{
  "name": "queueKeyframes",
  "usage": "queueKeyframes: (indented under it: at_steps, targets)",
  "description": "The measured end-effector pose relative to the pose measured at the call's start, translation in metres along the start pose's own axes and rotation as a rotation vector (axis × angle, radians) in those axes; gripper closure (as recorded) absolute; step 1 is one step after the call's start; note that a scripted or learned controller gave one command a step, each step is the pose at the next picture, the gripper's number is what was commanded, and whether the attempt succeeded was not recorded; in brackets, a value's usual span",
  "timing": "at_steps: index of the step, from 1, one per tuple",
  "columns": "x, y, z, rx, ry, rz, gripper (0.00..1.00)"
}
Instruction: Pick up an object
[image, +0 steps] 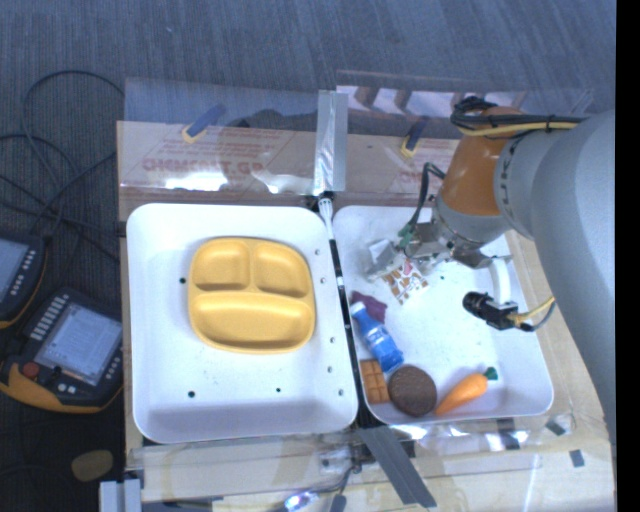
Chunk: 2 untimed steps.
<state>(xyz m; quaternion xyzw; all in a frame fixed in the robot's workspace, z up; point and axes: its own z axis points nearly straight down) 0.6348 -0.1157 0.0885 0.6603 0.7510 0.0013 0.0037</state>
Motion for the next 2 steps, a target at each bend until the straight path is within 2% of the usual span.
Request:
queueKeyframes:
  at_steps: [1, 2]
  targets:
    - [0.001, 0.002, -0.012, -0.005, 0.0, -0.001, 1.0]
    - [0.05, 0.004, -0.095, 0.007, 0.003, -0.229, 1.0]
